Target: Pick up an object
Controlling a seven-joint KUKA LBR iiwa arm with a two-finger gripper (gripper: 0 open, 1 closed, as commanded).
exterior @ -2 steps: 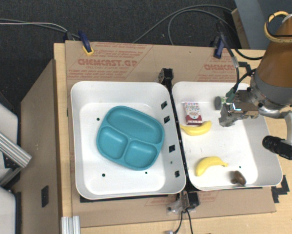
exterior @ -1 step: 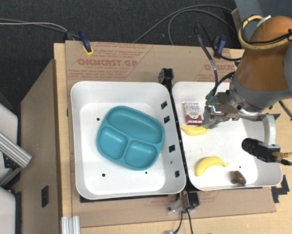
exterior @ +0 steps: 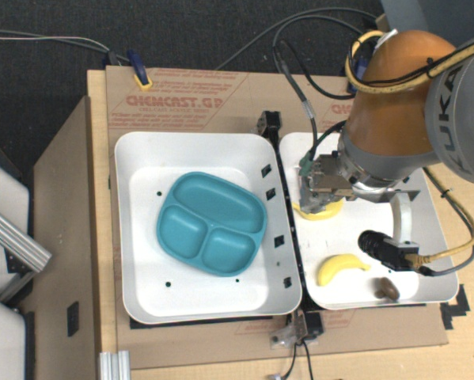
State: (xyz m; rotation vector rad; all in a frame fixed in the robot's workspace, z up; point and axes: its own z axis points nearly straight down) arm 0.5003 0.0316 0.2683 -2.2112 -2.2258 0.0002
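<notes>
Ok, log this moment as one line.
arm: over right bin | gripper: low above yellow item | banana: loose in bin | tray: left bin

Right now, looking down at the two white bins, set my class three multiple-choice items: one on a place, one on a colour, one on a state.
1. Where does the divided plate lie?
A. In the left bin
B. In the right bin
C. On the cardboard

2. What colour is the banana?
A. Green
B. Yellow
C. Red

3. How does the hand stand relative to the banana?
A. Gripping it
B. Apart from it, further up the right bin
C. Resting on it

Answers:
1 A, the teal plate sits in the middle of the left bin.
2 B, it is plainly yellow.
3 B, bare bin floor shows between them.
</notes>
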